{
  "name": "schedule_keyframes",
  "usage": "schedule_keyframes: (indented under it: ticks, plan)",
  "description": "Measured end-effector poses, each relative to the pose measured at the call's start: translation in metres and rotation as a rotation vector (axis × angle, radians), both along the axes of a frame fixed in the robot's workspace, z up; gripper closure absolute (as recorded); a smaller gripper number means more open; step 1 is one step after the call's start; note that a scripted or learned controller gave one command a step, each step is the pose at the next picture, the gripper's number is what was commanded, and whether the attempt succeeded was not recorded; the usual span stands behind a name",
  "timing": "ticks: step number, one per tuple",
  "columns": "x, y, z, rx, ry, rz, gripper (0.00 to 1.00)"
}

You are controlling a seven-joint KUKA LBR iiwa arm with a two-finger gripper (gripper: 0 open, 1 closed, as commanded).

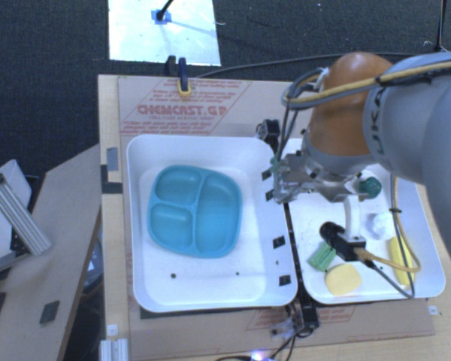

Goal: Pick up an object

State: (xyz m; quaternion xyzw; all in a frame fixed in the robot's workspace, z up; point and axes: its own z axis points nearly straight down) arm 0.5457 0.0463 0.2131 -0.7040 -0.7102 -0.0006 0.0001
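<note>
Green block (322,257) in right bin (313,218), below-right of hand (283,182) in view, long axis slanted; hand over bin's left rim, open or closed: cannot tell.

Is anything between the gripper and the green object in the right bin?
Nothing visible. The gripper hovers near the bins' shared edge; the green object lies uncovered in the right bin, a yellow disc beside it.

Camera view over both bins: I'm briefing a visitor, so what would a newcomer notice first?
The light blue divided plastic plate lying in the left white bin stands out first. Then comes the grey arm with its orange band, which reaches in from the right above the right white bin. There a round yellow piece and a ridged green piece lie near the front edge.
</note>
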Motion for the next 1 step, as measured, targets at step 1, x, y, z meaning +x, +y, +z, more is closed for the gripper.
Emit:
schedule_keyframes:
  ticks: [1]
  plan:
    - [0.0014,0.053,-0.0067,0.001,0.0,0.001,1.0]
